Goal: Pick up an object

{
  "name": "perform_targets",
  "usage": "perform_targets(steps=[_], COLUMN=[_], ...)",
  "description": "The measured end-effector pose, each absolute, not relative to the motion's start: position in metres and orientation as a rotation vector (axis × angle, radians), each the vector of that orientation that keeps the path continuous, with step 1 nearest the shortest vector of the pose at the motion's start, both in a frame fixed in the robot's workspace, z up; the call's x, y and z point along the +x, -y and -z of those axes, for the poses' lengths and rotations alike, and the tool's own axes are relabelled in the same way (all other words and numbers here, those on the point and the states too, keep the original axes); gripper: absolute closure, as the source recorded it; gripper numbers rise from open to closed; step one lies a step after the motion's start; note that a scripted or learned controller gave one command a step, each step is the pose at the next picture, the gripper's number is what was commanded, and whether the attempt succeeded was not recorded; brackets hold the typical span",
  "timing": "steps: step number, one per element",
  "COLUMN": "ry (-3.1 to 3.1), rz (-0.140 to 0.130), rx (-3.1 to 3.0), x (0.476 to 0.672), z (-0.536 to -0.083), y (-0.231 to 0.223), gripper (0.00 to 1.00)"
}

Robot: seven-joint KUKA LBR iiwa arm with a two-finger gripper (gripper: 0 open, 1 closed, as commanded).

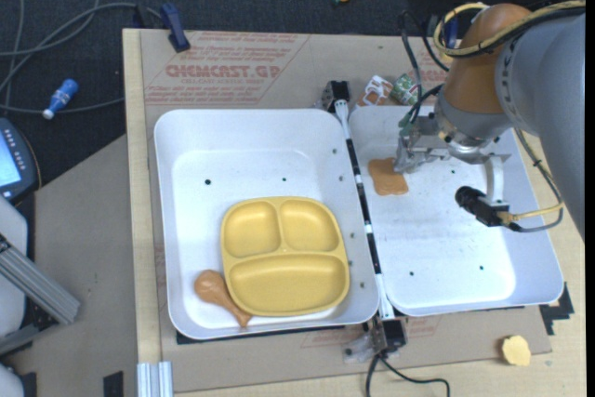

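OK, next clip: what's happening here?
A grey arm reaches in from the right over the right bin, its hand low beside a flat tan piece near the bin's left wall. Nothing is seen gripped yet. The left bin holds a yellow divided tray with a tan drumstick-shaped toy lying against its lower-left edge.

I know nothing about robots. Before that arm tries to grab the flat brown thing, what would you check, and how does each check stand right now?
1. Flat brown piece lies in the right bin: ok.
2. Gripper sits at the piece's upper right edge: ok.
3. Piece between the fingers: cannot tell.
4. Piece close to the bin's left wall, little room on that side: not ok.
5. Yellow divided plate and toy drumstick in the left bin, out of the way: ok.
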State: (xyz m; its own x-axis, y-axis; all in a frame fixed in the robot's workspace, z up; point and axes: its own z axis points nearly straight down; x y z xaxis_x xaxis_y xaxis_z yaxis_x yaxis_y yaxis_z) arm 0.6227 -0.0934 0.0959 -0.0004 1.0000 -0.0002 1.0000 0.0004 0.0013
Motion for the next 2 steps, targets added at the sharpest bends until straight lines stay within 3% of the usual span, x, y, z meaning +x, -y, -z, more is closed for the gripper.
perform_targets(steps=[1,2], ry=[-2.223,-2.222], rz=[0.007,0.001], rx=[2.23,2.223], x=[0.5628,0.5659], z=[-0.0835,-0.0844], y=[0.101,0.1003], gripper=[1.0,0.0])
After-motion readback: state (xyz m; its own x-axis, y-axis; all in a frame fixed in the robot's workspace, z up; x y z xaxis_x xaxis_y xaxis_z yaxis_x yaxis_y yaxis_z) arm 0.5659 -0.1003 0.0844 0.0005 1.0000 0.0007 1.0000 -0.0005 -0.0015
